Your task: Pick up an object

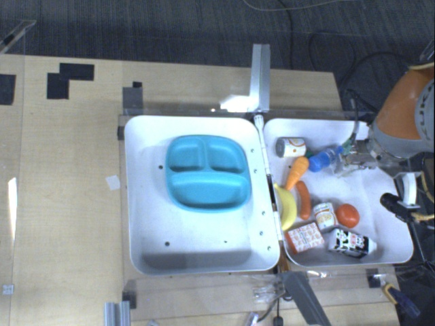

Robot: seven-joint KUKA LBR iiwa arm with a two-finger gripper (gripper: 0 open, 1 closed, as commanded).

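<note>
Right bin (380,182), right half of the frame, holding a cluster of small items. Near its upper left corner: a small white can (291,147) lying on its side. Just right of it, a blue bottle (321,160), also lying down. Below, an orange carrot (295,173) slanting down-left, then a yellow banana (287,208) against the left wall with a red sausage (303,200) beside it. Lower centre: a small jar (325,216), a red-orange tomato (348,215), a red-and-white box (304,237), and a black-and-white carton (351,243) lying flat.
</note>
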